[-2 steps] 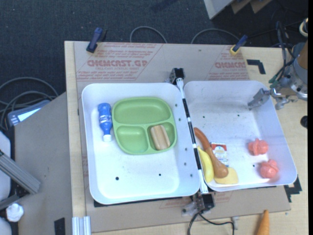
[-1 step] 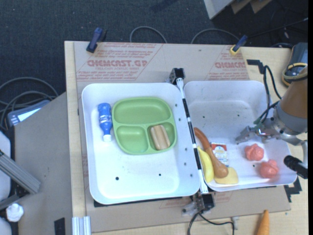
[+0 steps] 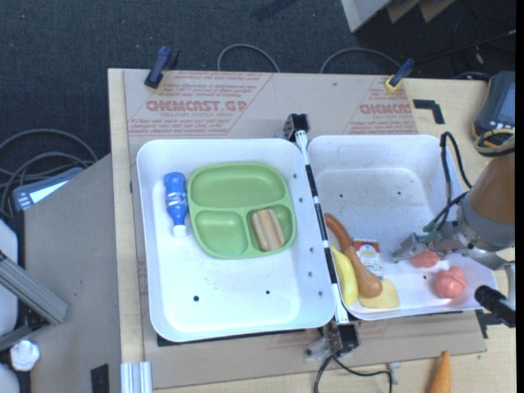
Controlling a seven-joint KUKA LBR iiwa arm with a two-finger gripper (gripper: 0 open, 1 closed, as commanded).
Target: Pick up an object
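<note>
The desk (image 3: 246,105), topped with printed cardboard, is sitting on dark carpet, cables looping behind it. Two white bins are lying side by side. The claw (image 3: 419,248) is hovering in the right bin (image 3: 368,166), its grip impossible to tell, just above a small red object (image 3: 424,259). A pink ball (image 3: 449,283) is resting nearby.

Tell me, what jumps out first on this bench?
The green tray in the left bin, with a bread roll in its lower right compartment and a blue bottle lying beside it. In the right bin, toy food is heaped at the near edge, and the gripper reaches in from the right above a red piece.
</note>
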